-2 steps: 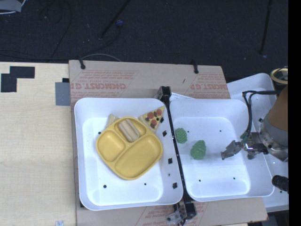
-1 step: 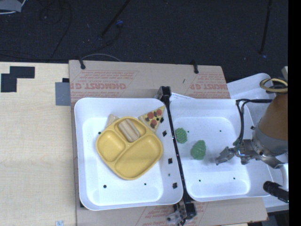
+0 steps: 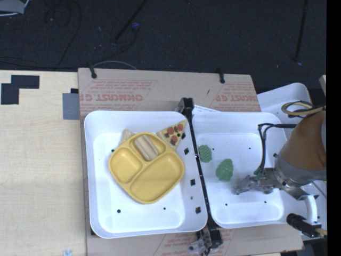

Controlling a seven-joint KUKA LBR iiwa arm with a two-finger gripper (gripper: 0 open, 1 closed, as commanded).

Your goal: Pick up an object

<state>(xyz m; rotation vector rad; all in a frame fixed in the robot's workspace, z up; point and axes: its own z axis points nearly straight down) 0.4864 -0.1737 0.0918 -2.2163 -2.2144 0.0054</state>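
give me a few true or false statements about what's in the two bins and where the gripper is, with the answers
1. The yellow divided plate lies in the left bin. True.
2. The two green objects lie in the left bin. False: both lie in the right bin, the smaller green object nearer the divider.
3. The gripper is over the right bin. True.
4. The pizza slice lies in the right bin. False: it lies in the left bin, at the plate's upper right edge.
5. The gripper holds the plate. False: it is over the right bin's floor, apart from the plate, just right of the larger green object.
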